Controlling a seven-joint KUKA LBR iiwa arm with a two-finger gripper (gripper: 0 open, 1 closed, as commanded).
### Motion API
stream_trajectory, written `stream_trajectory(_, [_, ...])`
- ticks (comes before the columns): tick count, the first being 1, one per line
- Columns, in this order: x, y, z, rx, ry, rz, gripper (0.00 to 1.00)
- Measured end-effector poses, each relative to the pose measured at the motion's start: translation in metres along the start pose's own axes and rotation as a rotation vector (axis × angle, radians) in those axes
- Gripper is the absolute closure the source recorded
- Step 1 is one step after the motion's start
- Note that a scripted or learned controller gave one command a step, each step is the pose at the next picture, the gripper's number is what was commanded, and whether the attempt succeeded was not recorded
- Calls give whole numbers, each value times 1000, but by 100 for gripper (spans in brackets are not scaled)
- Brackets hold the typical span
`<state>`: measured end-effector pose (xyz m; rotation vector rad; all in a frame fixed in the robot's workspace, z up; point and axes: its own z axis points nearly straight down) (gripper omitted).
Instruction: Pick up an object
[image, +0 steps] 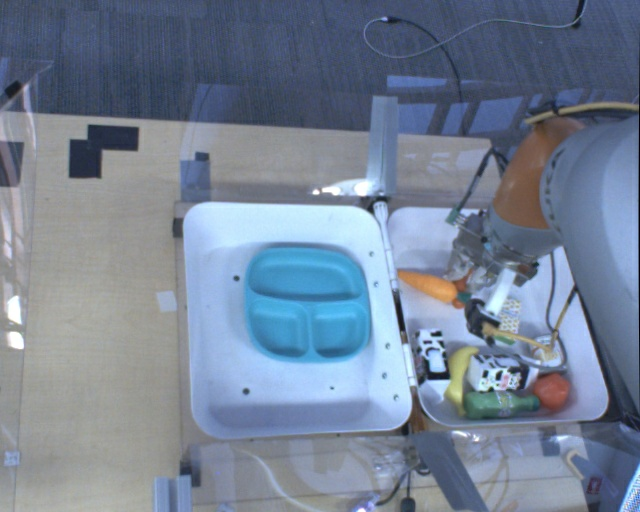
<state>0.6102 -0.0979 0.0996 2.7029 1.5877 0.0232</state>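
Orange carrot (430, 287), lying near the dividing wall of the right bin (400, 232), its tip pointing toward the gripper (478, 290); likeliest candidate for the pick, since it lies apart from the rest and nothing crowds it. Gripper lowered into the right bin just beside the carrot's thick end; whether the fingers are apart, together or on anything cannot be told, for the wrist and cabling hide them from above. Grey arm (590, 200) with orange band, entering from the right and leaning over the bin.

Remaining stock of the right bin, gathered toward the near edge: yellow banana (459, 370); green bottle (500, 404) lying flat; red tomato-like ball (552, 391); a small black-and-white carton (498, 374) atop the heap; a black-and-white item (430, 352) by the divider; these touch or overlap, so a clean grasp there seems harder.

Left bin (210, 300): one blue divided plate (306, 302), resting flat at centre, well apart from the gripper.

Both bins sit side by side on the wooden counter (90, 330); pick judged as at the approach or closing step, not confirmed.
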Motion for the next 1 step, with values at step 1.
stream_trajectory(1, [29, -57, -85, 12, -8, 12, 100])
